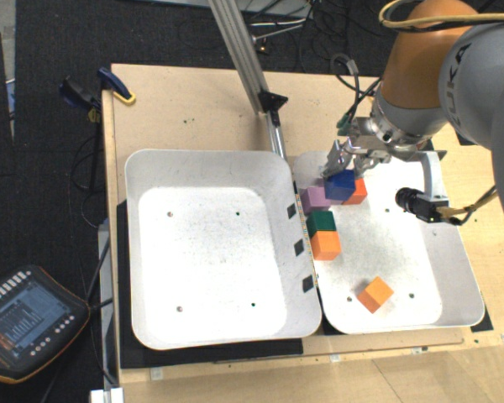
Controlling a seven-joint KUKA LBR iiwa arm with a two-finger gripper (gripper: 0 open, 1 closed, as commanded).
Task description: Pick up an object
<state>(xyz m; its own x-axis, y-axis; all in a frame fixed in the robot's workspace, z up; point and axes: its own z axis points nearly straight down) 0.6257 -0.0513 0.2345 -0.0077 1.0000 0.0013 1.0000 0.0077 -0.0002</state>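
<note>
My gripper (346,163) hangs low over the far left part of the right bin (428,267). Right under its tip is a blue block (339,186), touching or nearly touching it. A red block (359,191) peeks out behind the blue one on its right. A purple block (314,196) lies against the blue block's left side, by the bin's left wall. Closer to the front, a green block (322,220) sits beside an orange block (325,244). Another orange block (375,294) lies alone near the front of the bin.
The left bin (151,183) adjoins the right one along a shared middle wall. A black cylindrical part (413,201) with a cable hangs over the right bin. A slanted metal pole (244,57) ends near the bins' far junction.
</note>
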